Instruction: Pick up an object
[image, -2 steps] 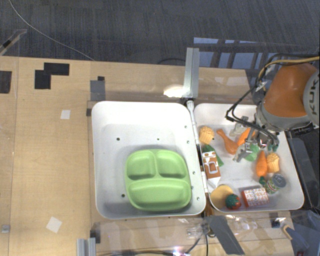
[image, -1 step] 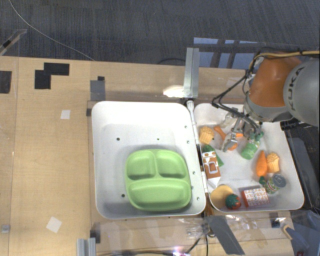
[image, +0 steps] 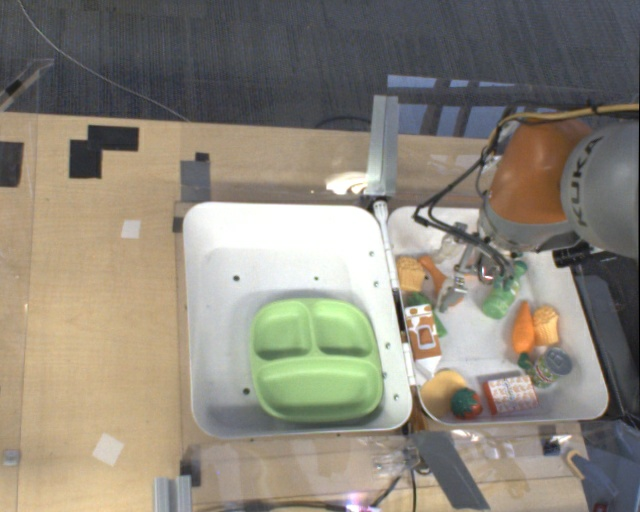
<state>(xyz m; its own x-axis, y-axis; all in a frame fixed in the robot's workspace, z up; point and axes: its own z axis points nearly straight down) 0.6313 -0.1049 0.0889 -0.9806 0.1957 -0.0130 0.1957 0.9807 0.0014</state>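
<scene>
My gripper (image: 472, 280) hangs low over the back of the right bin (image: 590, 400), open, with nothing between its fingers. A green bottle (image: 502, 293) lies just right of it, close to one finger; I cannot tell whether they touch. Left of the gripper lie a tan bread-like piece (image: 411, 272) and a small orange piece (image: 432, 270). The orange wrist band (image: 535, 175) sits above the bin's back right corner.
The right bin also holds a small printed carton (image: 422, 332), a carrot (image: 522, 328), a tan piece (image: 546, 322), a can (image: 548, 365), a red box (image: 508, 393), a yellow fruit (image: 445, 382) and a green-red ball (image: 465, 403). A green divided tray (image: 315, 358) lies in the left bin (image: 230, 240).
</scene>
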